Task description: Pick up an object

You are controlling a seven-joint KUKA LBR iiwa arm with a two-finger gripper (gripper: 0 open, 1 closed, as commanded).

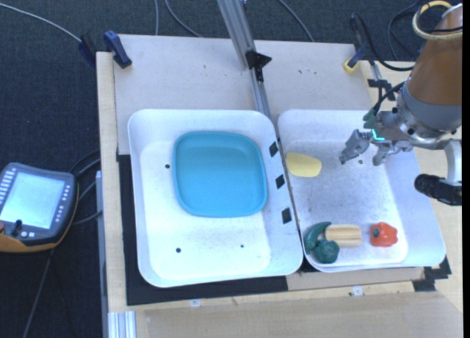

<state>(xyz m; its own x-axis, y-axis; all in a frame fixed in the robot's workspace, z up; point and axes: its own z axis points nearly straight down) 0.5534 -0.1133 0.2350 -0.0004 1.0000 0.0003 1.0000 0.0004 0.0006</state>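
- Yellow piece point(303, 165): a small, flattish, rounded thing, likely toy food, lying in the right bin point(352, 204) at its far left side, just beside the wall shared with the left bin. It is the nearest object to the end effector, so I judge it the likely target. It looks light and stiff, with a smooth and perhaps slippery skin; a pinch across its narrow width from above should suit it.
- End effector point(365, 148): hovering over the far part of the right bin, to the right of the yellow piece and apart from it, with nothing between its fingers; they appear spread apart.
- Other pickable things sit along the near edge of the right bin: a green vegetable point(322, 243), a tan block point(344, 235) touching it, and a red tomato point(382, 234) just right of those.
- Left bin point(147, 182): holds a blue square plate point(220, 173).
- Counter point(183, 72): carries both bins side by side.
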